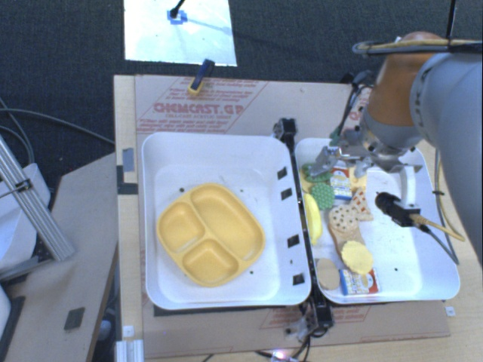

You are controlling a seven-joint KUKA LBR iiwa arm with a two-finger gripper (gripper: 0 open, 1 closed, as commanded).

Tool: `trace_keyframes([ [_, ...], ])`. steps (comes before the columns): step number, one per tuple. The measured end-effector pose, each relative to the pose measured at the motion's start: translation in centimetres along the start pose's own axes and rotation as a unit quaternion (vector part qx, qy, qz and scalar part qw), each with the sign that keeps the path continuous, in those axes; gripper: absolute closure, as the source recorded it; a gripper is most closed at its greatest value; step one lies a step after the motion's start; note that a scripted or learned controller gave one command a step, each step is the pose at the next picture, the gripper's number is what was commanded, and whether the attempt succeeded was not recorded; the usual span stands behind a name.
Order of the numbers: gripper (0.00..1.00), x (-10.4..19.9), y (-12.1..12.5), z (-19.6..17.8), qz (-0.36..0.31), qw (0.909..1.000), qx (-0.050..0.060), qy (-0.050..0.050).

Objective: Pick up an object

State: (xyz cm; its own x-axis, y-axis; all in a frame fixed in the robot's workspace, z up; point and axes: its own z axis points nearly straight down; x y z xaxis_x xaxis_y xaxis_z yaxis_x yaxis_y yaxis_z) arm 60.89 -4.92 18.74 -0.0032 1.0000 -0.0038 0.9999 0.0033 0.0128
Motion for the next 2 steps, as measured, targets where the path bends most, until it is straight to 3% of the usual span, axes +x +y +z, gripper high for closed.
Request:
trace_keyframes([
  [1,1.0,0.3,-0.3,-0.8,-0.003,1.0,0.004,0.001],
  [2,1.0,6.9,-5.7,-15.7,-0.005,1.0,-0.001,0.004],
])
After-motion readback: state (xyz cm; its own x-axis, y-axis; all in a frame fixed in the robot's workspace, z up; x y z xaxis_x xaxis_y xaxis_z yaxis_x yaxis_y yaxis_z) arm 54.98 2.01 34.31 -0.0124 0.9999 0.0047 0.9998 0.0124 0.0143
